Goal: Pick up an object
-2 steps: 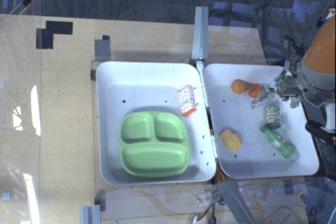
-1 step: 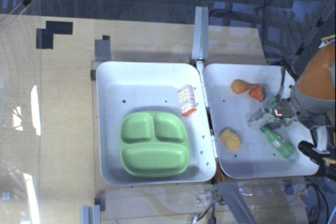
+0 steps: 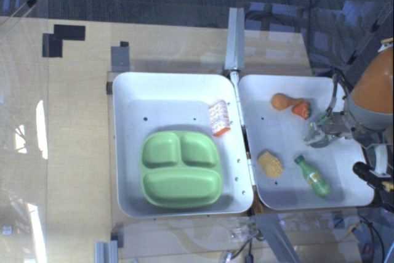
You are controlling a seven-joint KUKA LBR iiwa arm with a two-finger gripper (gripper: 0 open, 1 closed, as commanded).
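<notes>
Camera view: gripper [image 3: 319, 135] hangs low over the right bin [image 3: 277, 194], fingers apart, nothing between them. Likely lining up a pick. Candidates all sit loose on that bin's floor: green bottle [image 3: 312, 176] just below the gripper, yellow lump [image 3: 270, 164] to its left, orange gourd-shaped piece [image 3: 290, 104] above. Left bin [image 3: 123, 132] holds a green divided tray [image 3: 181, 167] and a small packet [image 3: 218, 118] (well apart from the gripper).

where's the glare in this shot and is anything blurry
Camera view: bright glare streaks on the clear panel at the left; soft shadows inside the left bin beside the green tray; the gripper over the right bin looks slightly blurred, while the green bottle stays fairly sharp.
</notes>
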